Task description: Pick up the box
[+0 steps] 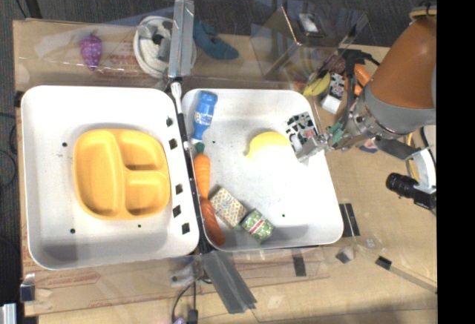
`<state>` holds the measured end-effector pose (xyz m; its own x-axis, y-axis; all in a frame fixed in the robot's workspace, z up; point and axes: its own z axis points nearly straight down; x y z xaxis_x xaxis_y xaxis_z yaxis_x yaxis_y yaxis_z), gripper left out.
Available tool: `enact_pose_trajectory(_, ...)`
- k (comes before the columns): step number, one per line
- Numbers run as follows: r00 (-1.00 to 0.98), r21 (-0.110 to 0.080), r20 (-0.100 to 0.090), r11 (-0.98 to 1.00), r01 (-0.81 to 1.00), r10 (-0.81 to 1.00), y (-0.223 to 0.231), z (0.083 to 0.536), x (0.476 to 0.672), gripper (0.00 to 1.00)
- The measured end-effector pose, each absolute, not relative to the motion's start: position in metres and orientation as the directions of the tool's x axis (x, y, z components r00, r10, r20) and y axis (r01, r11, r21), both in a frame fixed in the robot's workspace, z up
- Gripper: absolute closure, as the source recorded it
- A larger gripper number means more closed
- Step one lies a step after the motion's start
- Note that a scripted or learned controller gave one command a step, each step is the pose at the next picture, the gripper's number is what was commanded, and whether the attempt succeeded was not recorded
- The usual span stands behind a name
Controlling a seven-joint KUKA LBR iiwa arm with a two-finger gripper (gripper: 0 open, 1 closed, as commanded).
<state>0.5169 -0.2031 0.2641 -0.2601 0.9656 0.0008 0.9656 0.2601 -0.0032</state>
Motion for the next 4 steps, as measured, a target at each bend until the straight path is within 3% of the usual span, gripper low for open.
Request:
enact_pose_trajectory(1,0.164,-0.003,-0.001,-0.164,0.986,0.986,-0.109,0.248,0.568,1.0)
enact_pose_trajectory(2,0.096,-0.004,-0.001,-0.096,0.995,0.995,-0.075,0.237,0.635,1.0)
enact_pose_trajectory(3,0.22,-0.004,-0.001,-0.22,0.975,0.975,0.014,0.215,0.656,1.0)
enact_pose_trajectory(4,0.05,-0.004,0.0,-0.05,0.999,0.999,-0.037,0.222,0.573,1.0)
